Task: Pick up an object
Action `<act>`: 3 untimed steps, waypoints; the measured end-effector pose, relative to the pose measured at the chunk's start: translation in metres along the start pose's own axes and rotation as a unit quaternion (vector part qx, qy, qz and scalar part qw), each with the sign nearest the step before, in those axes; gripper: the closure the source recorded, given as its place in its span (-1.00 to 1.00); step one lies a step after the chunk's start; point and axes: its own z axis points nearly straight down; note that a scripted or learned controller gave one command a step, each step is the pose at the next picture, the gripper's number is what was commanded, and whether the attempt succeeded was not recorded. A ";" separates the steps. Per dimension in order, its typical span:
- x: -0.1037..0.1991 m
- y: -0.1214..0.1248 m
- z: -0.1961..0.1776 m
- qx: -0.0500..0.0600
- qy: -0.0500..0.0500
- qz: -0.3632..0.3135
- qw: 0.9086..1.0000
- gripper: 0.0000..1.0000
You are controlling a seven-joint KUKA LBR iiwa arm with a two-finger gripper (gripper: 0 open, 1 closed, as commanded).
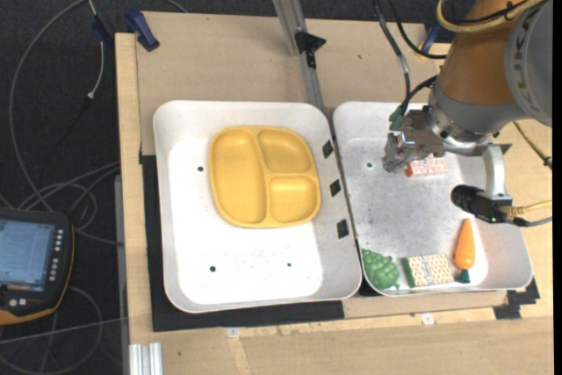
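— From where is the scene viewed?
— It is viewed from one fixed camera above the bench (228, 39), tilted down at a slant.
— What is taken in?
— Both white bins are framed whole, one under the gripper (397, 155), the other left of it; the arm (487, 48) is seen entering from the right.
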 end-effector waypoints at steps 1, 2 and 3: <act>0.056 0.022 0.005 0.001 0.001 0.000 1.000 1.00; 0.104 0.044 0.010 0.001 0.000 0.000 1.000 1.00; 0.145 0.068 -0.005 -0.001 0.000 0.000 1.000 1.00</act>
